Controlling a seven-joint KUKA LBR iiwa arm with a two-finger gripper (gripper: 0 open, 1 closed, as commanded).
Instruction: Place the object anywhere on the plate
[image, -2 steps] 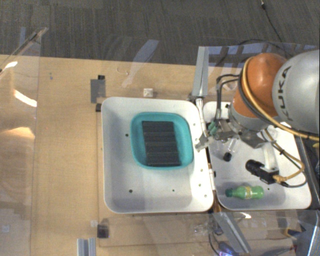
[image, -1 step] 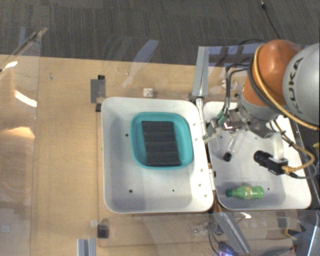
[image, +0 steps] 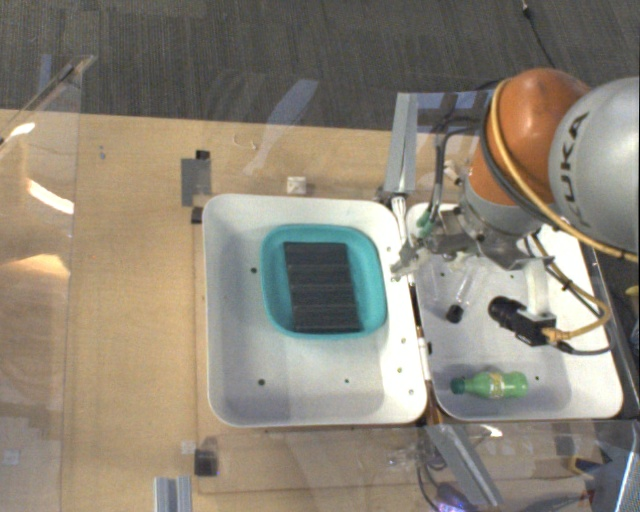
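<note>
We're looking down on a wooden bench with two shallow white bins side by side. The left bin has a teal plate in it, more of a rounded rectangular tray really, sitting toward the 12 o'clock half of the bin. On the plate lies a dark ribbed block with about four ridges, covering most of the plate's middle.

The right bin holds the object, a small green bottle lying on its side near the 6 o'clock edge of that bin, neck pointing toward 3 o'clock. It's well apart from the plate and nothing is touching it.

The arm comes in from 3 o'clock, with the orange band bulging up at the top right. Only writing we can read anywhere is "KUKA" in black letters on the grey shell, running sideways. No label we can make out on the bottle, it's too small.

The gripper hangs over the 12 o'clock part of the right bin, up and to the left of the bottle, with cables and a black fitting beside it. Honestly, we can't tell whether it's released or clenched; it's a blur of clear and metal bits from this angle. We see nothing in it.
</note>
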